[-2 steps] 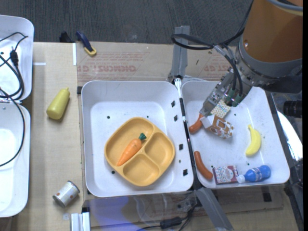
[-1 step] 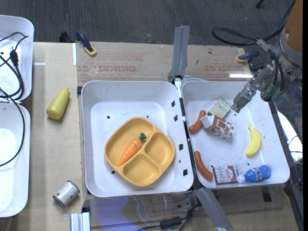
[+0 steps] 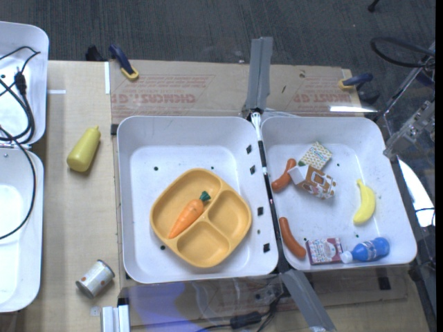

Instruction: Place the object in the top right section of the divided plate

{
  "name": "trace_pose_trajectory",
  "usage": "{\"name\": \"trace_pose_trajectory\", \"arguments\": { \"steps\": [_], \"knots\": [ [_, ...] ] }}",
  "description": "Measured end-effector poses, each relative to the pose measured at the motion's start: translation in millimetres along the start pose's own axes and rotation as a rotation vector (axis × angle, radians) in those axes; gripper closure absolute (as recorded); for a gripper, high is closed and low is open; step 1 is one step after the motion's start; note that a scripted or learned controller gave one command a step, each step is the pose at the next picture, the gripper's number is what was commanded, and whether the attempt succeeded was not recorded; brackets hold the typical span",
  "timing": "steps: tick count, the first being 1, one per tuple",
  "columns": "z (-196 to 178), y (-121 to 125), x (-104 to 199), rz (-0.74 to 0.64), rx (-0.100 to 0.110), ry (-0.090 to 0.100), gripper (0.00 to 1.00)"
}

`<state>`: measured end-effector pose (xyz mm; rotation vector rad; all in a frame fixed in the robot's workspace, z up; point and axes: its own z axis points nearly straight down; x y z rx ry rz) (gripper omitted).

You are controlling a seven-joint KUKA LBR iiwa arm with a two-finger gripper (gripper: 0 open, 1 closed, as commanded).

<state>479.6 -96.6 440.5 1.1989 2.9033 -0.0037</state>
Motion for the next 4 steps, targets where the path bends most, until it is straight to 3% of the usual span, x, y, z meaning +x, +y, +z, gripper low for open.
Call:
{"name": "trace_pose_trajectory", "arguments": {
  "steps": [1,2,3,4],
  "knots": [
    [0,-52,-52,-0.023,0.000,0.000,1.00],
    [0,-86,-86,0.023,0.000,0.000,1.00],
    [0,-86,-86,0.022,0.000,0.000,0.00],
    [-8,-84,-88,0.020,0.002,-0.002,1.00]
  ]
}}
